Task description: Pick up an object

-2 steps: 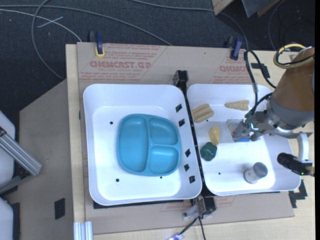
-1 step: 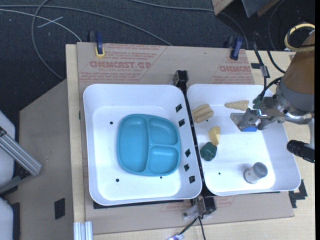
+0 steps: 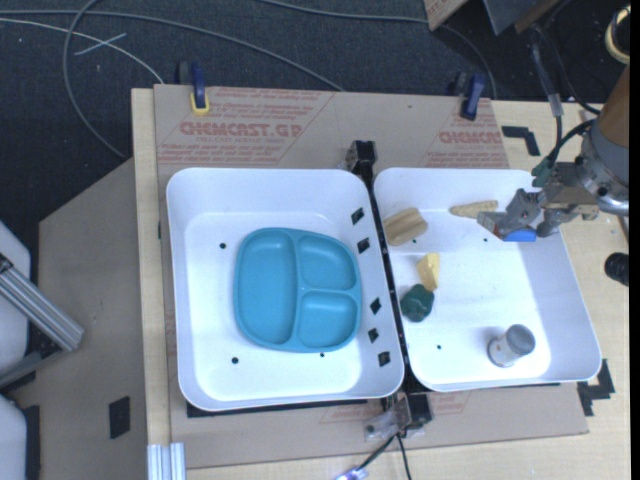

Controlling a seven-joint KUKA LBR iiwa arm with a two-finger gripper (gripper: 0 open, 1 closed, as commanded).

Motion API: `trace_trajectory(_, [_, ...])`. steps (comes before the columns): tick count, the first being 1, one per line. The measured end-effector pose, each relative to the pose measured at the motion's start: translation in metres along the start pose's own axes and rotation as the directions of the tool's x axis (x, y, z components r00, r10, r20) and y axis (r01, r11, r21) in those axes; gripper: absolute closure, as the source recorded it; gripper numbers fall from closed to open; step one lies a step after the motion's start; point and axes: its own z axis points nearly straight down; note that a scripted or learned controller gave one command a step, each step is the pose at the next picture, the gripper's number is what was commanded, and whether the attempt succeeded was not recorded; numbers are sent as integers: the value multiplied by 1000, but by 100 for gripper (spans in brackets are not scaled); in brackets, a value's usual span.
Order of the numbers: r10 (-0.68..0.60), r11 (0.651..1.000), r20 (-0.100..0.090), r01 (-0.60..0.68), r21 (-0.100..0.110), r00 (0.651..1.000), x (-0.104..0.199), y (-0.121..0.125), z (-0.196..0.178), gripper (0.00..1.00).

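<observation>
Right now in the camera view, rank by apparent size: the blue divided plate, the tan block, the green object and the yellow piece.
1. blue divided plate, by far the largest.
2. tan block.
3. green object, close to the block, so this order is unsure.
4. yellow piece, the smallest.

— Are the two bins (image 3: 190, 268) plastic?
— They look it: smooth, white, faintly glossy. The divided blue plate (image 3: 297, 289) looks matt plastic.
— And underneath?
— Brown printed cardboard (image 3: 270, 128). The small grey cup (image 3: 511, 345) looks dull metal.
</observation>
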Motion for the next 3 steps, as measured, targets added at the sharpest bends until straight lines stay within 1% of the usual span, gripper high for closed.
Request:
trace_trajectory(1, [-2,1000,-4,2,9,1000,46,16,22,100])
trace_trajectory(2, [-1,1000,-3,1,10,1000,89,29,40,100])
trace_trajectory(3, [-3,1000,-3,3,5,1000,147,43,40,100])
